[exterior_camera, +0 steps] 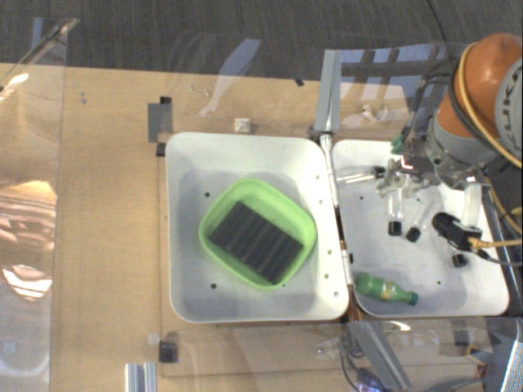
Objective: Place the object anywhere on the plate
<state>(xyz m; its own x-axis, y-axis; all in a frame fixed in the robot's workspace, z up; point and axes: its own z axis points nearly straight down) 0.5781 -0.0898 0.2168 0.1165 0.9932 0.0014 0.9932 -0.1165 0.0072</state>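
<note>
Fingers [404, 229] spread, pointing down over right bin [490, 305], arm [482, 96] bent above, bottle [386, 289] apart.

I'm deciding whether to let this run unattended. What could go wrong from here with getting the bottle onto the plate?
1. The green bottle lies on its side close to the near wall of the right bin, so the gripper may clip that wall or roll the bottle away.
2. The green plate in the left bin already bears a dark ribbed object; a bottle set on it might roll off.
</note>
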